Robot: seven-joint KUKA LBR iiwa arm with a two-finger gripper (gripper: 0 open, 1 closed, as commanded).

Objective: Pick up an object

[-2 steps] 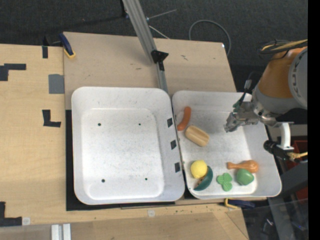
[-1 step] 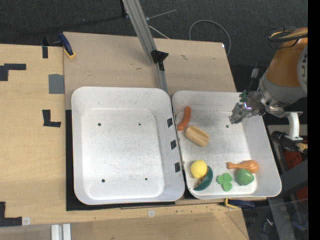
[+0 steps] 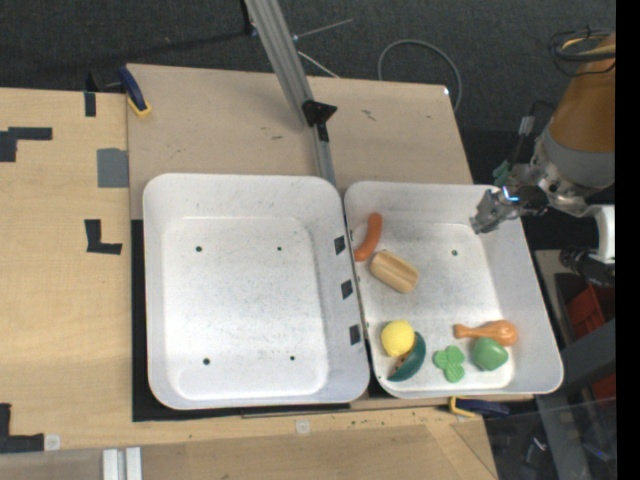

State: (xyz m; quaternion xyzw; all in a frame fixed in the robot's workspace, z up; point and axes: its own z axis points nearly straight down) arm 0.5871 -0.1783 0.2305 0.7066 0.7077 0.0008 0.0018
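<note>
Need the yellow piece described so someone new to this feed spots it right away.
Start at the right bin, the one holding the toys, and go to its near edge. The yellow ball lies at the left of that near row, resting on a dark teal dish. It is the only yellow, round item; its neighbours are green or orange.

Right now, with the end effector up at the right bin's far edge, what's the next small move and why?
Probably shift the end effector toward the bread roll in the right bin, staying above it. It sits over the bin's far right rim, not over any object; the roll lies apart from the sausage, giving the fingers room.
</note>
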